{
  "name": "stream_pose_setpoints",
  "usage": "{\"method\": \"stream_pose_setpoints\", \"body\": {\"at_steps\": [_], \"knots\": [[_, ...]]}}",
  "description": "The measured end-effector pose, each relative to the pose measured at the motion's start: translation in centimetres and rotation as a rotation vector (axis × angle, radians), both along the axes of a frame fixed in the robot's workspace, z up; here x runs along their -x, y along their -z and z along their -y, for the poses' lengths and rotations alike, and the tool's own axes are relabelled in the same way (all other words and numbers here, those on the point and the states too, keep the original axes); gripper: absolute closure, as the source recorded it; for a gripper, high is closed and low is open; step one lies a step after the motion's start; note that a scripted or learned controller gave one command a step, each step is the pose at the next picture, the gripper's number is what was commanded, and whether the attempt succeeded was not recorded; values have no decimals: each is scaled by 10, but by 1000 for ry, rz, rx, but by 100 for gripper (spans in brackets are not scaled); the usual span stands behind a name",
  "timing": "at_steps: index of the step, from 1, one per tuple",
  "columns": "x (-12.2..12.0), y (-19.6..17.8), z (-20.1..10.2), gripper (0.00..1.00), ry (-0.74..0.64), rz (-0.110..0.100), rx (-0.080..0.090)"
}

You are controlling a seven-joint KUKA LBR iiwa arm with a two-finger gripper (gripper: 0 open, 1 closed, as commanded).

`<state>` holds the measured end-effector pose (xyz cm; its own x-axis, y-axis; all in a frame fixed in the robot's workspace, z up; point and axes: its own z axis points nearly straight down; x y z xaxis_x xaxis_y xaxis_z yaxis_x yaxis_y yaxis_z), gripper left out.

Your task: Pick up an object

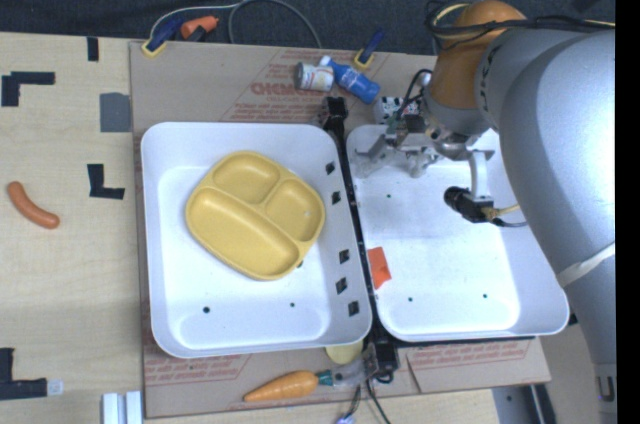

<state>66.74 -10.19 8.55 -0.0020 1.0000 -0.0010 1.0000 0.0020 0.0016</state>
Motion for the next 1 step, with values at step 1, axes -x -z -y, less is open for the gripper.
{"method": "stream_pose_setpoints", "body": {"at_steps": [1], "knots": [[18, -1, -1, 0, 2, 2, 2]]}}
